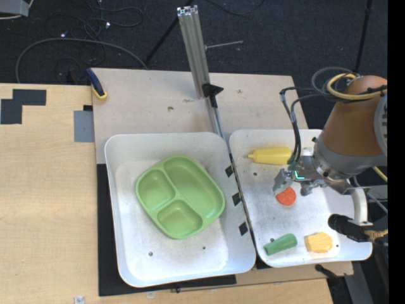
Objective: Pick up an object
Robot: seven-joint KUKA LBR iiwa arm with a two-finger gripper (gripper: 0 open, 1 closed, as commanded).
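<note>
The right bin (266,217) holds a yellow corn-like piece (271,156) near its back, a small red-orange round piece (286,197) in the middle, a green cylinder (280,244) and a yellow block (319,242) at the front. My gripper (293,183) hangs low over the right bin, just above and touching the top of the red-orange piece, between it and the yellow piece. The arm's body hides much of the fingers.
A green three-compartment plate (180,196) lies in the left bin (126,246). An upright aluminium post (193,49) stands behind the bins. The right bin's floor between the red piece and the green cylinder is bare.
</note>
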